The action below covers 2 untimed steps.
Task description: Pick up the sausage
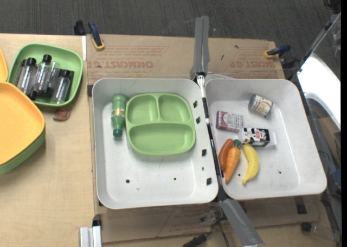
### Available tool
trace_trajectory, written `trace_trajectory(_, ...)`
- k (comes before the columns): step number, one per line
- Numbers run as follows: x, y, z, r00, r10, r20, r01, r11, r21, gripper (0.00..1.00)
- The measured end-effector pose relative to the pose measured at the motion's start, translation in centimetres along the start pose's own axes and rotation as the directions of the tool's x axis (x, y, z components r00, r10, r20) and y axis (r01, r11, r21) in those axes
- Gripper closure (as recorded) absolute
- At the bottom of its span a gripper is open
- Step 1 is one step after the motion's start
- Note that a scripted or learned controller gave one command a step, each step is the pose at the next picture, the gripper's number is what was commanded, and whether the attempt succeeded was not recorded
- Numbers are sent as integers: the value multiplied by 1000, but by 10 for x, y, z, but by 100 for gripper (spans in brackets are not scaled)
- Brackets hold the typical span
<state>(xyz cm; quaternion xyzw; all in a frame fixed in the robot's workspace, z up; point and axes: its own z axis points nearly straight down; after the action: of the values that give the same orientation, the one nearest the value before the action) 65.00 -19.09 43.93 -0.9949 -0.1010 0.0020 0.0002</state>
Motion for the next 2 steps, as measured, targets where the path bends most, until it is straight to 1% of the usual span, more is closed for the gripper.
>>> trace_trajectory(1,-9,-7,15,936,-351,2,351,936,1,100)
trace_trajectory(2,-40,17,0,1000,-1,0,1,1000,0,100)
